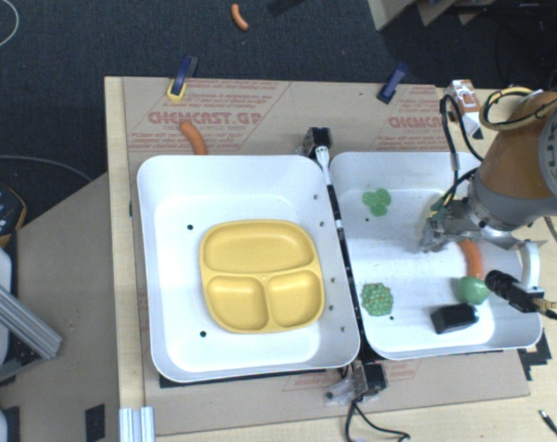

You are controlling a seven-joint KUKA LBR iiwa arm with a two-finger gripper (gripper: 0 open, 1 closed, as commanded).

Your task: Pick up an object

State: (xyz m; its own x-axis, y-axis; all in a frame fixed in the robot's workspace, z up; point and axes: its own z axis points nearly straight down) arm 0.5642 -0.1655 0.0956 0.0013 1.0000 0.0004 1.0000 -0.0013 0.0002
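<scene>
Objects for picking lie scattered in the right bin (400, 334): a green broccoli-like piece (377, 201) near its upper left, a second green knobbly piece (377, 298) low on its left side close to the wall shared with the other bin, an orange carrot-shaped piece (473, 259) toward the right, a smooth green piece (470, 289) just below the carrot and touching or nearly touching it, and a black block (454, 318) near the lower right rim. The gripper (435, 233) hangs over the middle of this bin, just left of the carrot, and nothing can be seen between its tips; how wide it stands I cannot tell. The grey arm (513, 168) with its orange band covers the bin's upper right corner and right wall. Bare white floor lies between the two knobbly green pieces and along the bin's lower middle. The left bin (168, 210) holds a yellow three-compartment tray (260, 274) sitting about central, with bare white floor all round it out to the walls. Outside the bins, a small orange piece (194, 137) lies on the cardboard-covered bench (260, 109) just above the left bin's upper rim, and blue clamps (180, 77) grip the board's far edge.
</scene>
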